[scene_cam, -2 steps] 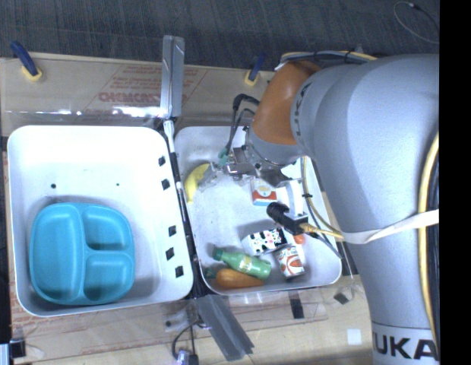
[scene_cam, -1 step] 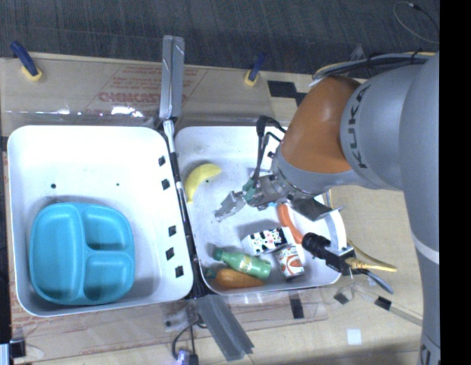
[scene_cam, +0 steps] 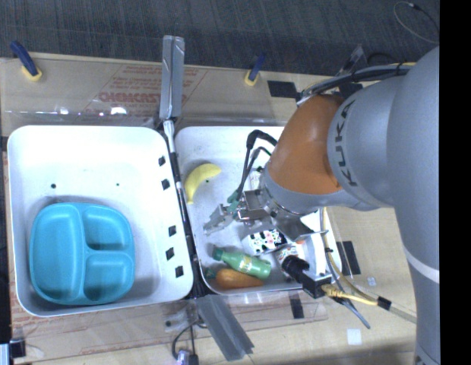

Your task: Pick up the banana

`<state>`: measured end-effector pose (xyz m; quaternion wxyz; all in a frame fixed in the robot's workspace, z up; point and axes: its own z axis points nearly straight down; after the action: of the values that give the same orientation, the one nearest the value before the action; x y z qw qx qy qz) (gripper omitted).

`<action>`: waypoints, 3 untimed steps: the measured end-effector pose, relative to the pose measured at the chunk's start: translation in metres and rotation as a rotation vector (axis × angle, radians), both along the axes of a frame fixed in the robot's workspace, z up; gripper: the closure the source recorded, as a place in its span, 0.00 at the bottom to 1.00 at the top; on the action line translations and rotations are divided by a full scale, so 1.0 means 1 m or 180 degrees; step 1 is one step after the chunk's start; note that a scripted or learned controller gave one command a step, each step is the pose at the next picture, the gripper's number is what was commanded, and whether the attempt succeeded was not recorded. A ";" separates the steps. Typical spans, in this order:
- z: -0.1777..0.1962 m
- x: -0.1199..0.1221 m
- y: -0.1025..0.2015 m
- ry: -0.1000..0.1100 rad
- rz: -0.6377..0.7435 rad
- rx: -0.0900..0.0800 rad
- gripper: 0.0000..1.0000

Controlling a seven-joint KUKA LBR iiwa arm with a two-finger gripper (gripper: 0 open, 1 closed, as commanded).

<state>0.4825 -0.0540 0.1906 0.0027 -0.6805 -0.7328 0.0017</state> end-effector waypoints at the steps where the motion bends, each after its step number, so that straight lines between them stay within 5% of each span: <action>1: 0.024 0.075 0.010 -0.0011 0.0072 -0.0003 0.00; 2: 0.001 0.108 0.040 -0.0015 0.0363 -0.0004 0.00; 3: 0.001 0.112 -0.013 -0.0020 0.0521 -0.0003 0.00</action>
<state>0.5950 -0.0671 0.1918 0.0000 -0.6183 -0.7860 0.0001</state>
